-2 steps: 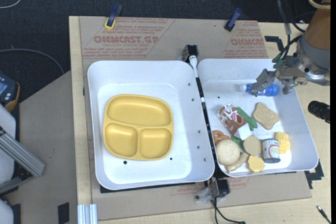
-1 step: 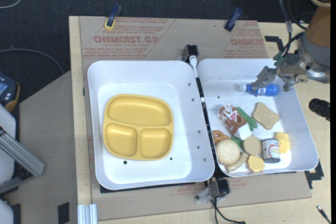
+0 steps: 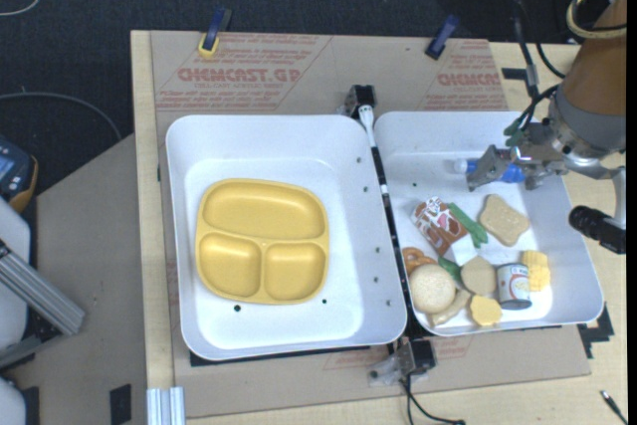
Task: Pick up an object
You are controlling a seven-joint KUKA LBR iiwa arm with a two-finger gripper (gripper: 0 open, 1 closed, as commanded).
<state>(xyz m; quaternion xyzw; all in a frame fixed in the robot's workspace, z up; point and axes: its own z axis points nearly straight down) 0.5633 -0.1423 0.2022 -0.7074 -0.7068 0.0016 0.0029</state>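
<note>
Camera view, nearest edge first: along the front of the right bin (image 3: 587, 299) lies a huddle of toy food, which is where the task's pickable things sit. A round pale bun (image 3: 433, 288) rests at the front left, with a flat yellow disc (image 3: 486, 311) just beside it and a small printed can (image 3: 514, 283) lying close by. A knobbly yellow corn piece (image 3: 536, 269) touches the can's right side. Further in are a brown-and-white wrapped snack (image 3: 437, 222), a slim green piece (image 3: 467, 224) beside it, and a tan, porous-looking bread slice (image 3: 504, 219). Everything looks like light moulded plastic, smooth and small.

In the left bin (image 3: 189, 214) sits a glossy yellow divided plate (image 3: 263, 239) with three shallow compartments.

Further back, the hand (image 3: 510, 166) hangs over the rear of the right bin, apart from the pile, with something blue (image 3: 511, 173) showing at it. I cannot tell how far it is open or whether the blue thing is gripped. My reading is that the approach step is in hand. The next move calls for picking one piece standing clear of its neighbours, the bread slice being closest, and descending squarely over it.

Beyond the bins, the brown board surface (image 3: 299, 70) carries red print and two clamps.
</note>
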